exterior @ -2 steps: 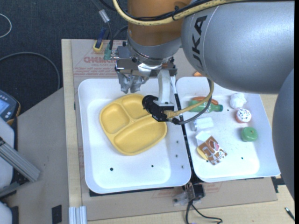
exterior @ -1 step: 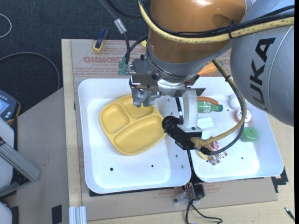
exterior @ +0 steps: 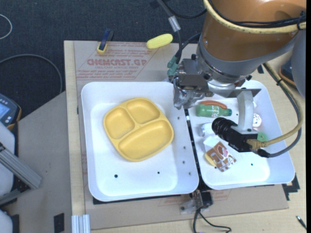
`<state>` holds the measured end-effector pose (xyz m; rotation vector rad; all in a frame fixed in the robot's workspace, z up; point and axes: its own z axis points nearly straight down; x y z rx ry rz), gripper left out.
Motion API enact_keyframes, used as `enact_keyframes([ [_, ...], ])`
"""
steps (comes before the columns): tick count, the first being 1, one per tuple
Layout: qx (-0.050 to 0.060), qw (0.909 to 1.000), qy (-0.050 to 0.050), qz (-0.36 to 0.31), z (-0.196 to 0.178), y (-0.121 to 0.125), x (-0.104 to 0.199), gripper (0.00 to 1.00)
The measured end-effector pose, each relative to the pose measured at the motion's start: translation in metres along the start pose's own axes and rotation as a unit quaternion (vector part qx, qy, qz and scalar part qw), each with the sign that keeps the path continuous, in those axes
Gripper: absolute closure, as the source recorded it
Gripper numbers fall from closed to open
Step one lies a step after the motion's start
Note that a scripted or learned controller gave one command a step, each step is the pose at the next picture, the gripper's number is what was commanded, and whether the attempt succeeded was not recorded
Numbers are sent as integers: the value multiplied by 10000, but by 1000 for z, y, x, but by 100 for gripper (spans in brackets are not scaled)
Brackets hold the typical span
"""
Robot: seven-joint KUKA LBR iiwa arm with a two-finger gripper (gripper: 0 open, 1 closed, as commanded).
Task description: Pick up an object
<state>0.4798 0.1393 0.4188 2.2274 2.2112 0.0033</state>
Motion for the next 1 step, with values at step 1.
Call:
enact_keyframes([
  [1, -3, 10000, 10, -38, -9, 0, 5, 100],
])
